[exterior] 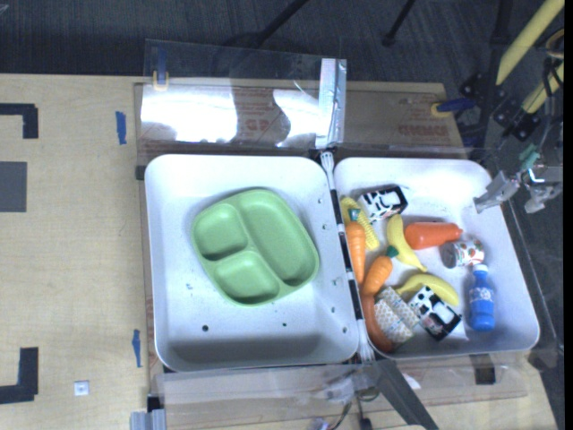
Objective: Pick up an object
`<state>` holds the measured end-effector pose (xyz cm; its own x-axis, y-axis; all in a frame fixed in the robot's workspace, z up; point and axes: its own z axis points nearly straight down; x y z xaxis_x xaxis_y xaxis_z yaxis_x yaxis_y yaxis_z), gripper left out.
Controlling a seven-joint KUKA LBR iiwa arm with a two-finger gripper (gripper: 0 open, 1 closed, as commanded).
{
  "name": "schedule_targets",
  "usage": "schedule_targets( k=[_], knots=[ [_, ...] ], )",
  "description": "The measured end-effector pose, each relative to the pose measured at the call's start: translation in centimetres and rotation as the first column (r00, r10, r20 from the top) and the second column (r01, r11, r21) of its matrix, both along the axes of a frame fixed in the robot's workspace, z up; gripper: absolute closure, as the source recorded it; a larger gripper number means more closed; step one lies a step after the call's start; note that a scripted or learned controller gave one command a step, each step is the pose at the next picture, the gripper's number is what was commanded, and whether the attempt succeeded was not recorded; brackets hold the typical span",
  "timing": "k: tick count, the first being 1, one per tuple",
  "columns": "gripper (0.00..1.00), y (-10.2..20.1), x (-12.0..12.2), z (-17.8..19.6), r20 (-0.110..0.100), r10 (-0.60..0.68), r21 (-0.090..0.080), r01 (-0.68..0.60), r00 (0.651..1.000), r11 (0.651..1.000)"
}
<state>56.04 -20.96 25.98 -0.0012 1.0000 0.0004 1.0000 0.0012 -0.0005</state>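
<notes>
While the end effector (510, 189) hovers at the right bin's (524, 330) edge — grip state unreadable — the approach remains: descend onto the orange carrot (431, 235).

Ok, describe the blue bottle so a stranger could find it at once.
Look in the right-hand white bin, the one crowded with toy food. Go to its near right corner: the blue bottle stands there beside a banana. It is the only blue thing in the bin.

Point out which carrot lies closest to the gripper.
The orange carrot lying crosswise nearest the right bin's far right side, toward the gripper; the others hug the divider.
</notes>
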Motion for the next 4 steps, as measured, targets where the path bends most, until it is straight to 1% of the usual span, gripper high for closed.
schedule_targets(
  k=[1, 2, 3, 4],
  knots=[
    [0.00, 0.2, 4.6, -11.6, 0.001, 0.139, 0.000, -0.139, 0.990, 0.990],
    [0.00, 1.0, 3.7, -17.4, 0.002, 0.212, -0.001, -0.212, 0.977, 0.977],
    [1.00, 0.9, 3.9, -16.2, 0.008, 0.211, -0.003, -0.211, 0.978, 0.978],
    [0.00, 0.9, 3.9, -16.2, 0.008, 0.211, -0.004, -0.211, 0.978, 0.978]
  ],
)
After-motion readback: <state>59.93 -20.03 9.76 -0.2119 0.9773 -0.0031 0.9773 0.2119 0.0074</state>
